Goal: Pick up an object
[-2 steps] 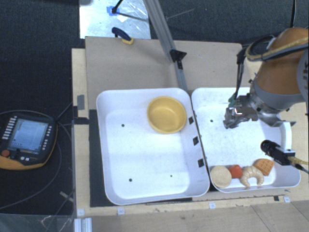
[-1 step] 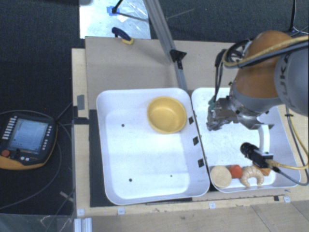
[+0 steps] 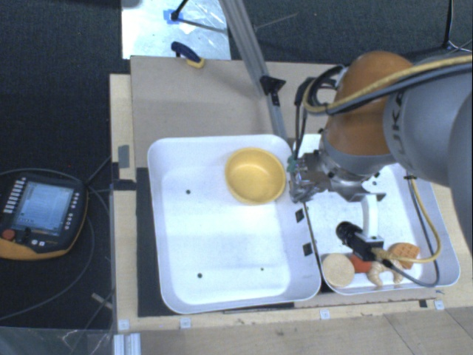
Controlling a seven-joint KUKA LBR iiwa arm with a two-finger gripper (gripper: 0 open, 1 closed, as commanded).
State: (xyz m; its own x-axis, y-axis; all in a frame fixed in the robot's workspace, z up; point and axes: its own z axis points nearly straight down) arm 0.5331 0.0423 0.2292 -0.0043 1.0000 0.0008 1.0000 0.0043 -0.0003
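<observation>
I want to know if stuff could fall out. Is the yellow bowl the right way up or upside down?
Right way up. The yellow bowl shows its open rim and hollow inside, sitting in the left bin with nothing in it.

Bowl (image 3: 255, 174) plain yellow; both bins (image 3: 222, 272) white, left one black-dotted; arm (image 3: 414, 124) grey with orange band; pendant (image 3: 38, 214) yellow-and-grey.
</observation>
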